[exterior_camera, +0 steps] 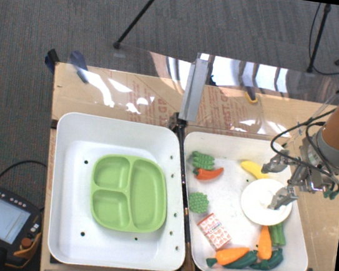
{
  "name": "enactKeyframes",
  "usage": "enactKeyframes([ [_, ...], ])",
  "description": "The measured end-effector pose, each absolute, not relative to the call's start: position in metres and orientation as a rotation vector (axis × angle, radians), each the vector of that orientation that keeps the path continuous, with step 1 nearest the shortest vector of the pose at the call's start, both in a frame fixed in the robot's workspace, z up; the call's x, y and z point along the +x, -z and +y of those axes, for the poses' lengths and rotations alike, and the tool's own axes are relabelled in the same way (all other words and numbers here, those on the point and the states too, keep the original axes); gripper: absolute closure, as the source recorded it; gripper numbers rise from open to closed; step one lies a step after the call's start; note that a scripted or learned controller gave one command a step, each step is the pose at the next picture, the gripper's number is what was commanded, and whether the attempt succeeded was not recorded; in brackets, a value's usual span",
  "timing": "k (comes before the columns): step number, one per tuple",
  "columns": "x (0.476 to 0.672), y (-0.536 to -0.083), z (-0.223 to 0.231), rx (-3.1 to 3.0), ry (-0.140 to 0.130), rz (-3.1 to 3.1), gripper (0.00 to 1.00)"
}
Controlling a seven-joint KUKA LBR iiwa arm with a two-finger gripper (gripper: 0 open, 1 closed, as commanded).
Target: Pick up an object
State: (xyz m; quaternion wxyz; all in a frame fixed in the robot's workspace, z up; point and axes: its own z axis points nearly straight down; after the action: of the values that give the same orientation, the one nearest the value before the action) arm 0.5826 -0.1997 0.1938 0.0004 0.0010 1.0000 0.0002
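Camera view: pincer (287, 192) over white plate (265, 203), open or closed unclear; carton (214, 230) print unreadable.

Single fixed camera above the bench (100, 93), angled down on both bins (66, 148).

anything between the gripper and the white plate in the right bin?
Nothing visible. The gripper hangs directly over the white plate, at its right edge, with no object between them. The banana lies just off the plate's upper left, and the carrot below it, both clear of the gripper.
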Motion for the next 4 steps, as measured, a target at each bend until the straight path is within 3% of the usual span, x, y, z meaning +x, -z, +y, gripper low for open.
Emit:
enactKeyframes([
  [1, 0.575, -0.085, -0.114, -0.065, -0.007, 3.144, 0.0],
  [2, 0.644, -0.087, -0.089, 0.142, -0.002, 3.142, 0.0],
  [3, 0.604, -0.088, -0.084, 0.418, -0.001, 3.112, 0.0],
  [4, 0.619, -0.088, -0.082, 0.569, -0.001, 3.094, 0.0],
])
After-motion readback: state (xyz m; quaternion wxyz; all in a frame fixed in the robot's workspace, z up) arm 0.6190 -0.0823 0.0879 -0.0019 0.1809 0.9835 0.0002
